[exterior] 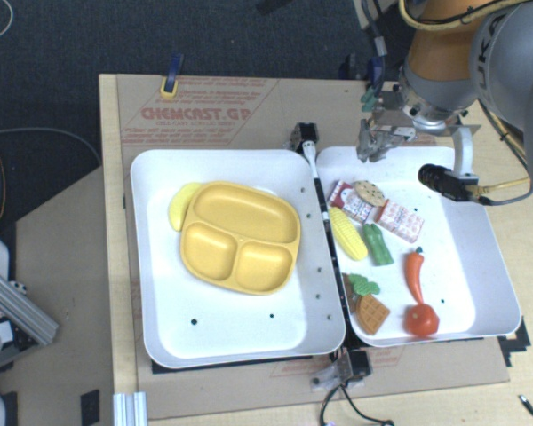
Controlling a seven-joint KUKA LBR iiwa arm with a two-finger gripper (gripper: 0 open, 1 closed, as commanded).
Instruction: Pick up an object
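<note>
Nothing is picked yet: the claw (374, 153) hangs narrow and holding nothing over the far edge of the right bin (480, 264), while the corn (347, 232), carrot (414, 275) and tomato (420, 320) lie in that bin.

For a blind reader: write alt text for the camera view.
A grey and orange robot arm's gripper hangs over the right bin's far edge, above toy food: corn, carrot, tomato. The left bin holds a yellow divided tray.
</note>
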